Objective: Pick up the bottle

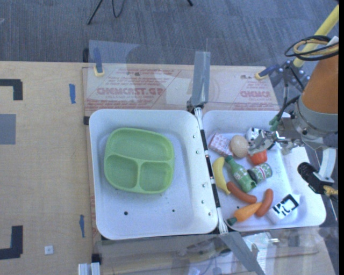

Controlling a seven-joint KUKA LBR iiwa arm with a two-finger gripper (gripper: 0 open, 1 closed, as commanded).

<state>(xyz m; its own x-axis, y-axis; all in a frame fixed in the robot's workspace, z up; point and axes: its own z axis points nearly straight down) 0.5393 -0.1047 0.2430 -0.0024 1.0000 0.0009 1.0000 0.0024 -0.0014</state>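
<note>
Two white bins (102,161) sit on our bench. We see the green bottle (239,174) lying in the right bin beside a banana (218,173). Our gripper (263,140) hangs near a tomato (258,157); its grip we cannot tell.

Robotics lab setup: plywood bench (43,177) with black tape markers (13,88), two white bins (102,177), clear acrylic guards (201,80), tripod legs (107,8) on grey carpet (215,24), cabled arm (322,91).
</note>
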